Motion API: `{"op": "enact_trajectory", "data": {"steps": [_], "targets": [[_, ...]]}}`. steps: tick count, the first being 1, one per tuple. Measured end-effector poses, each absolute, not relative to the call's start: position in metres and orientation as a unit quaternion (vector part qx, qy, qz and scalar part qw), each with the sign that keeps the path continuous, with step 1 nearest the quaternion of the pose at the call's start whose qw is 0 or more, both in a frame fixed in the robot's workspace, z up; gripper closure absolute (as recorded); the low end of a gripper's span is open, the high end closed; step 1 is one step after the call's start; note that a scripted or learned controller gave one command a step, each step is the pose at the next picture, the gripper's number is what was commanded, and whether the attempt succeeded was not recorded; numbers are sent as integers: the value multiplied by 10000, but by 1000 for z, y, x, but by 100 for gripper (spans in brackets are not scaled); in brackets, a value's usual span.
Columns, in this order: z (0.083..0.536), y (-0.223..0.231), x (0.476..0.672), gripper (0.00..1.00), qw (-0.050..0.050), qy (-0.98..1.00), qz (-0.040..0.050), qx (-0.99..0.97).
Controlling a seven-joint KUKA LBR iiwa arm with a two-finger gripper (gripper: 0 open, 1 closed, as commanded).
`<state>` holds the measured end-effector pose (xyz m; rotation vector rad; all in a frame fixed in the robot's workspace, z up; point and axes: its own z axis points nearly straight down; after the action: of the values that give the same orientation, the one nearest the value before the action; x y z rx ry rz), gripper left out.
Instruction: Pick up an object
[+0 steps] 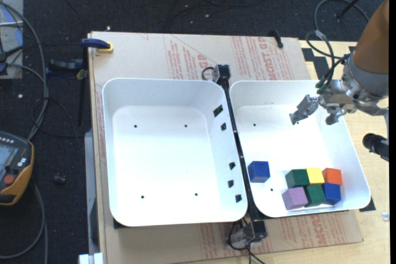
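Several small cubes lie in the near part of the right bin [272, 93]. A blue cube [258, 171] sits alone by the divider. To its right is a tight cluster: dark green [297, 177], yellow [315, 175], orange [332, 175], purple [295, 197], green [316, 194] and another blue [333, 193]. My gripper [317, 114] hangs over the far right part of this bin, well above and behind the cubes. It is open, and nothing is between its fingers [302, 110].
The left bin [108, 133] adjoins the right one along a black-clipped divider [232, 133]. Both rest on a cardboard sheet [185, 52]. A blue-and-yellow clamp [97, 44] sits at the far left corner. Cables cross the dark floor around the bench.
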<state>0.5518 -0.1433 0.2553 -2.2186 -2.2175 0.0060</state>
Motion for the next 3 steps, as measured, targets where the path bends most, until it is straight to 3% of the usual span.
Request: {"op": "enact_trajectory", "data": {"steps": [1, 3], "targets": [[258, -143, 553, 0, 0, -7072, 1, -7070], [152, -139, 568, 0, 17, -7073, 12, -7069]]}}
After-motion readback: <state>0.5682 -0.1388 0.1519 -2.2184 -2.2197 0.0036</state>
